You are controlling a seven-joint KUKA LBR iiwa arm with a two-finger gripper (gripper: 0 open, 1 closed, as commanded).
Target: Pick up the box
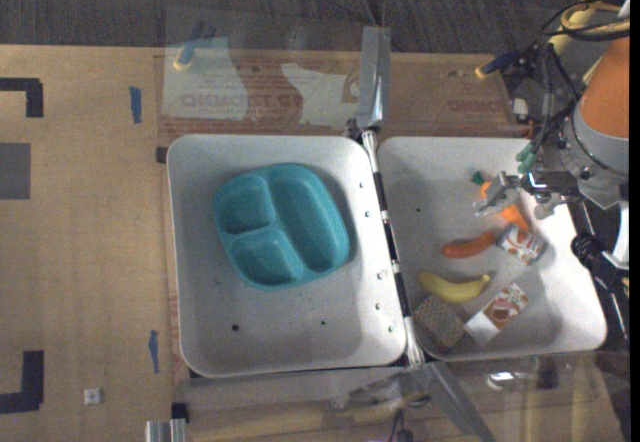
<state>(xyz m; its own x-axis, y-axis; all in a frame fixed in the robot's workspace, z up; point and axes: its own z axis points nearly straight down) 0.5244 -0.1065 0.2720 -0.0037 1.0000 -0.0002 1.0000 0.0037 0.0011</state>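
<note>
the counter (80, 260) carries two shallow white bins side by side. the left bin (200, 330), well to the far side of the pincer, holds a teal divided plate (282, 225). the right bin (420, 170) lies under the arm (610, 100), whose pincer (505, 188) hangs over the bin's upper right part; whether it is wide or narrow cannot be told from this slant, and nothing is seen held in it.

the task's thing, the box (498, 311), lies flat near the bin's lower wall, well below the pincer in the view, white with red and brown print, its long side running on a diagonal. just beside its lower left end sits a tan sponge (440, 322), touching or nearly so. above that, a yellow banana (455, 285) lies between the box and the pincer, and an orange carrot (470, 246) lies nearer the pincer again. closest of all, just below the pincer, is a small can (521, 245) with an orange and white label.

to do the step well, the pincer should likely travel clear over the can and carrot, stop above the box's middle, and turn so that it closes across the short side, at right angles to the diagonal. the approach is best kept toward the box's upper right half, away from the sponge and banana, since a finger landing on either could push the box against the bin wall.
</note>
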